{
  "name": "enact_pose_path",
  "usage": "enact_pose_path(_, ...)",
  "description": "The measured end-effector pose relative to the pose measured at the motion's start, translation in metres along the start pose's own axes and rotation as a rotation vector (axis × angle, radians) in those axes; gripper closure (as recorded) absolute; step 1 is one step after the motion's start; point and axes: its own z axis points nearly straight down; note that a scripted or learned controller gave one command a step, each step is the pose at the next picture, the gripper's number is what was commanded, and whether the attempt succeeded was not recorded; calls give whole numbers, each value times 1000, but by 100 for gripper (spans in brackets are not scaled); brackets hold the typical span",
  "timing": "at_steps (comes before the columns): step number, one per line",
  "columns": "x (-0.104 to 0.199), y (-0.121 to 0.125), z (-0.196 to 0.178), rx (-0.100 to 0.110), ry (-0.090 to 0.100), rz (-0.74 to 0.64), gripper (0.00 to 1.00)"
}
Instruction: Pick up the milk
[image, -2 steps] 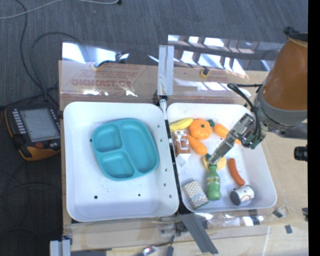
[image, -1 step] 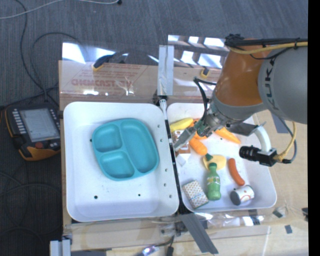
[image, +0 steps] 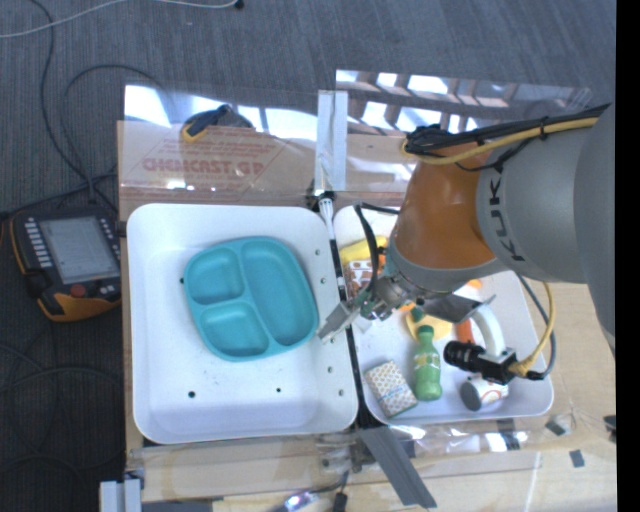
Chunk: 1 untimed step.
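A small patterned carton (image: 390, 388), which looks like the milk, lies tilted at the front left corner of the right bin (image: 535, 400). My gripper (image: 348, 316) hangs over the divide between the two bins, up and to the left of the carton and apart from it. I see nothing held in it. The grey arm with its orange band (image: 450, 215) covers much of the right bin's back half.
A green bottle (image: 427, 362) stands just right of the carton. A yellow-orange packet (image: 358, 262), a white mug (image: 487, 335), a black piece (image: 468, 355) and orange bits share the right bin. A teal divided plate (image: 250, 295) lies in the left bin (image: 160, 400).
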Motion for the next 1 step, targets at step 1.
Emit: enact_pose_path(1,-101,-89,-125,-3,-5,54,0)
